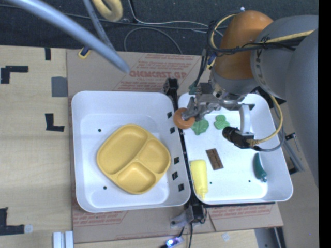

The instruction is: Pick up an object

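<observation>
- Camera view puts the gripper (192,112) low over the seam between the two white bins, at the upper left corner of the right bin (274,187)
- An orange round object (182,118) sits right at the fingertips, but whether it is pinched between them or just lying under them I cannot tell, and the finger spacing is too blurred to call
- Just beside it, a green leafy piece (200,126) lies on the bin floor, with a smaller green piece (221,121) to its right
- Further out in the same bin: a brown rectangular block (214,158), a yellow corn-like piece (199,176) along the left wall, and a teal curved piece (259,168) near the right wall
- Left bin (83,138) carries a yellow divided plate (134,158), well apart from the action
- My read: this is the grasp on the orange piece, tight against the bin wall, so a straight, slow vertical lift is the smart play
- Any sideways drift risks knocking the piece on the rim between the bins or nudging the green leaf
- Worth checking the orange piece rises with the fingers before travelling anywhere
</observation>
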